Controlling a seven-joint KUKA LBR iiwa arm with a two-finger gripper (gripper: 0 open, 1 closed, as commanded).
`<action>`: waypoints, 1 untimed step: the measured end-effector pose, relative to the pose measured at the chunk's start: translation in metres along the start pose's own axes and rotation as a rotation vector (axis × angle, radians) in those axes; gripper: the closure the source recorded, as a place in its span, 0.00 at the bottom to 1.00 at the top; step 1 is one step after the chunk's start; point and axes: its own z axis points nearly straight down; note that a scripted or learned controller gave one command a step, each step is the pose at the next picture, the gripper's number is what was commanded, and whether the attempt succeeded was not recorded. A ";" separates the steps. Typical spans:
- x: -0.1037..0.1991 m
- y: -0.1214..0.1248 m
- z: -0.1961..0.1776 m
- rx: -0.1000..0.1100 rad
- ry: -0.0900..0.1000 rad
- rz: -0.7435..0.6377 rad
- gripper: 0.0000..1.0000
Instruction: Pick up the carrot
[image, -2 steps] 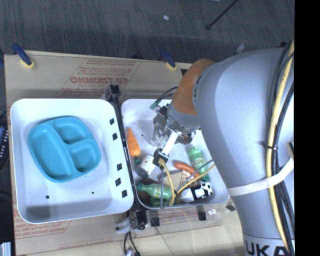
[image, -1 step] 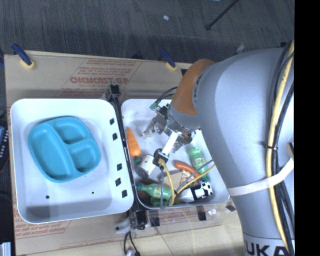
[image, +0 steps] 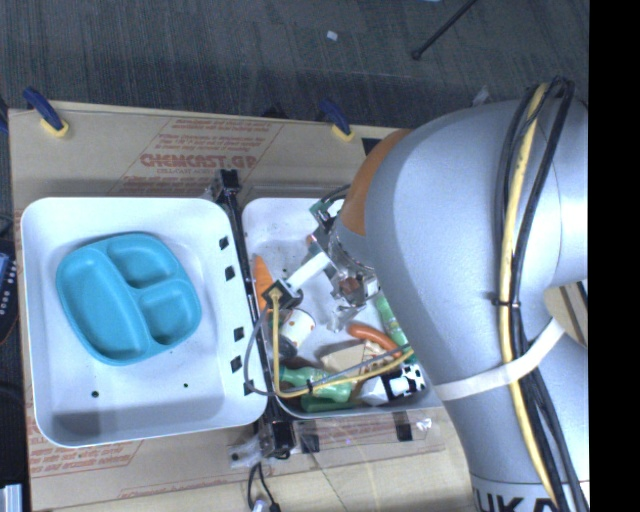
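The carrot (image: 261, 273) is a small orange piece lying against the left wall of the right bin (image: 268, 222). My gripper (image: 350, 288) hangs low inside that bin, a little right of the carrot and apart from it. The bulky grey arm (image: 470, 250) hides most of the bin's right half. Nothing can be seen held by the gripper.
The left bin (image: 60, 400) holds a blue divided plate (image: 127, 295). Crowded in the right bin's front are a second orange item (image: 372, 335), a tan block (image: 345, 353), a green item (image: 320, 385), a white round piece (image: 297, 323) and a black-and-white checkered piece (image: 406, 380).
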 end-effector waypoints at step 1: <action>0.070 0.007 -0.107 -0.008 0.014 0.094 0.00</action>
